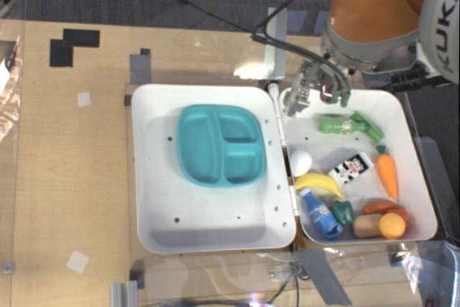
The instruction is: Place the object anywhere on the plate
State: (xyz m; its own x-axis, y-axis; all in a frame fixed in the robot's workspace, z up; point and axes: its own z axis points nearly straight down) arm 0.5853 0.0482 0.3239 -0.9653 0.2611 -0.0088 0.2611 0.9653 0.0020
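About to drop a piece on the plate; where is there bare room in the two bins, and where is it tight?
The plate is bare in all three wells. Around it the left bin has open floor, widest along the near edge. In the right bin, the free patch lies between the green toy and the egg. Its near end is crowded: banana, bottle, carrot, orange.

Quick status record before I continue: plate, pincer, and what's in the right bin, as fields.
plate: teal divided plate in left bin, nothing on it
pincer: pincer above the back left corner of right bin, no object seen between its fingers
right bin contents: green toy, carrot, banana, white egg, black-and-white block, blue bottle, orange ball
task state: nothing placed yet
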